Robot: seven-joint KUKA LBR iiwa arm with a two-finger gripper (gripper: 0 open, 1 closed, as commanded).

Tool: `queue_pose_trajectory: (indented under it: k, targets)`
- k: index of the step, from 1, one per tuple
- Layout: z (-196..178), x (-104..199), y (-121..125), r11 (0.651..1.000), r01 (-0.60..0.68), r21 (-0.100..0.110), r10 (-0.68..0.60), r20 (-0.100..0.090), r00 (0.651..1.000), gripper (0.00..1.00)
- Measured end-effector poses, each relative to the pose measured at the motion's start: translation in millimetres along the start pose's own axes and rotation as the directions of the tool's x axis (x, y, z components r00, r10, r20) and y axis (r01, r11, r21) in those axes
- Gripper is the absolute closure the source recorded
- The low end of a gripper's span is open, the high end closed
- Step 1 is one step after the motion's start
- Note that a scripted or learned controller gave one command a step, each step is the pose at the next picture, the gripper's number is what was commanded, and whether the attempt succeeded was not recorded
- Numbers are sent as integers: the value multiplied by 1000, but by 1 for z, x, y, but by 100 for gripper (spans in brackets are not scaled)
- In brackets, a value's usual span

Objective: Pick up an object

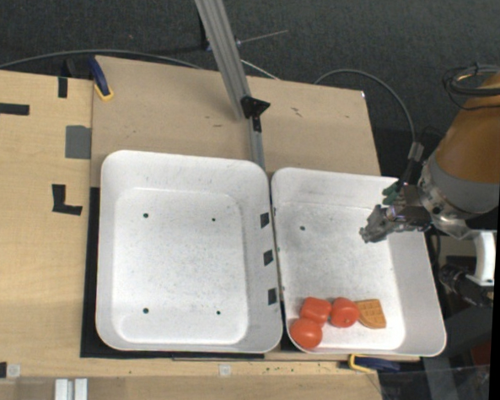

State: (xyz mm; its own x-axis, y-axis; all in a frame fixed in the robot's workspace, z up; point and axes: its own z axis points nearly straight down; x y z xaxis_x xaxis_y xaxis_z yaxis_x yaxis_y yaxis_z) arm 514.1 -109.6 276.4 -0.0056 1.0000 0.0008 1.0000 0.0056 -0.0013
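Observation:
Three red tomato-like pieces point(320, 318) lie clustered at the near edge of the right bin point(334, 200). A tan cracker-like piece point(371, 313) rests just right of them, touching the cluster. My gripper point(375, 230) hangs over the right side of the same bin, well above and behind those objects. I see nothing between its tips, which look dark and small from this angle.
The left bin point(179, 250) sits beside the right one, split by a raised rim with black clips point(268, 257). A grey metal pole point(229, 54) slants in from the top toward the bins' back edge. Black cables run behind the bench.

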Motion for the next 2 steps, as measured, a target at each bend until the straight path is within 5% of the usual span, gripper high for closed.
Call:
queue_pose_trajectory:
  k: [2]
  targets:
    - [13,106,14,1000,2,1,-2,-1,1000,100]
